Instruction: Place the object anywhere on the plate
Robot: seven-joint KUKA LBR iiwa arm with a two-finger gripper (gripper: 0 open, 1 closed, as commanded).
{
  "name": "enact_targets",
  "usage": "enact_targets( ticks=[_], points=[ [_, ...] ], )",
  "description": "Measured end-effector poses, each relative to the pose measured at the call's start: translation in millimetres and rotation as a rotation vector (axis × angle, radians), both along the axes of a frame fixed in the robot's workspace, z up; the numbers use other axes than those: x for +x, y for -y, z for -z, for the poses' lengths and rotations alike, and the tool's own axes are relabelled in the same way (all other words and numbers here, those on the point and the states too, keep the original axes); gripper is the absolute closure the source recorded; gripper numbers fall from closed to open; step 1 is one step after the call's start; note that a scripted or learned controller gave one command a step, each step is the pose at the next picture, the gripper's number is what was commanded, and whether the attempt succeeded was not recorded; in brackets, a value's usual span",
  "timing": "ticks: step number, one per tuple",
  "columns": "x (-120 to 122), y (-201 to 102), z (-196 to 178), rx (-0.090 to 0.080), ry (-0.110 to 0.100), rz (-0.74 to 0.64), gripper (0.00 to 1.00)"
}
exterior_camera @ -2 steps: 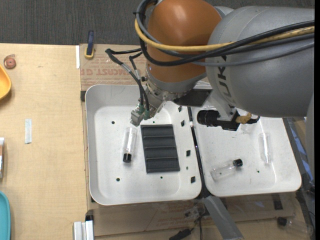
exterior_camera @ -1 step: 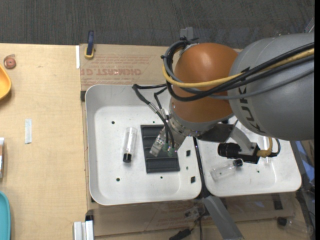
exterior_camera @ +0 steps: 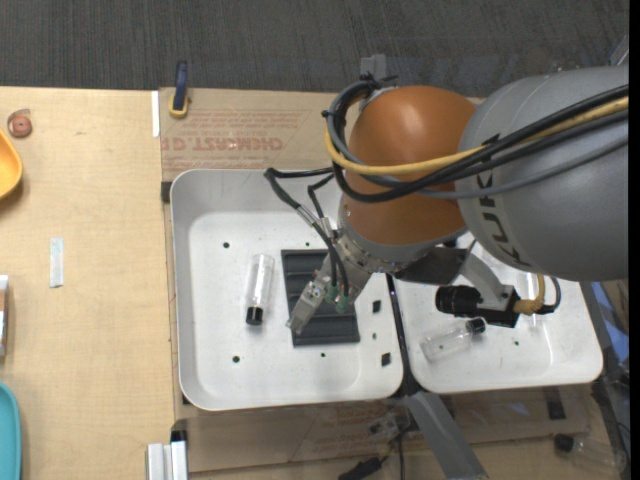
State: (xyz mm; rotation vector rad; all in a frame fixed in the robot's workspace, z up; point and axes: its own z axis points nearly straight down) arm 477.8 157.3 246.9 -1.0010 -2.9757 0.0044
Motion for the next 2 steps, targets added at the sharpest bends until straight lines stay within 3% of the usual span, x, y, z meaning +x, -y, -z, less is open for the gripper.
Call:
enact_targets(
  ticks=[1, 2],
  points=[
    [1.0, 1.7, -8.1, -0.001, -0.001, 0.005, 1.0],
    [0.9, 1.6, -8.1, -0.001, -0.001, 0.004, 0.0]
  ],
)
